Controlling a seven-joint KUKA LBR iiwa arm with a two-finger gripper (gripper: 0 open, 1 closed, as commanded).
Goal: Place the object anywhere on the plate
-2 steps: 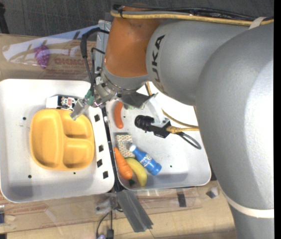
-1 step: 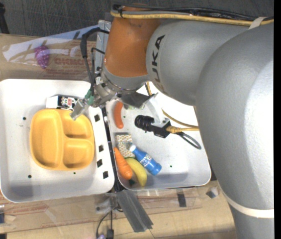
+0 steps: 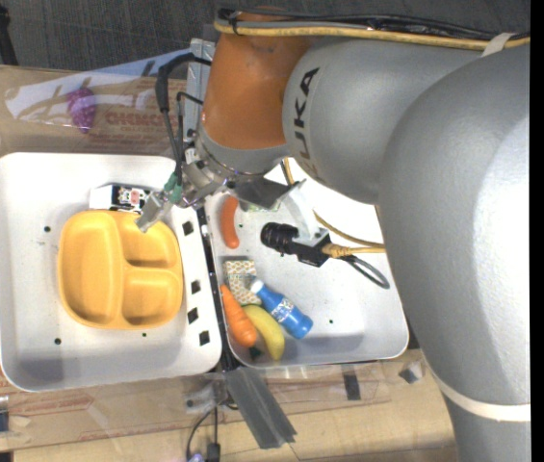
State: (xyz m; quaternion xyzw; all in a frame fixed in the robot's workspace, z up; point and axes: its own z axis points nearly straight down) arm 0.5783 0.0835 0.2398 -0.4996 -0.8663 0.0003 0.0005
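Claw (image 3: 154, 210) hangs over the upper right rim of the yellow divided plate (image 3: 117, 269) in the left bin (image 3: 21, 287). I cannot tell whether it is spread or closed.

A small black-and-white packet (image 3: 122, 197) with a red mark lies just beside the claw, against the plate's far rim, not on the plate. Its print is too small to read.

Right bin (image 3: 373, 320): orange sausage (image 3: 229, 222), patterned cloth (image 3: 241, 277), carrot (image 3: 241, 323), banana (image 3: 268, 334), blue bottle (image 3: 284, 315), all well apart from the plate.

Arm shell reads "UKA".
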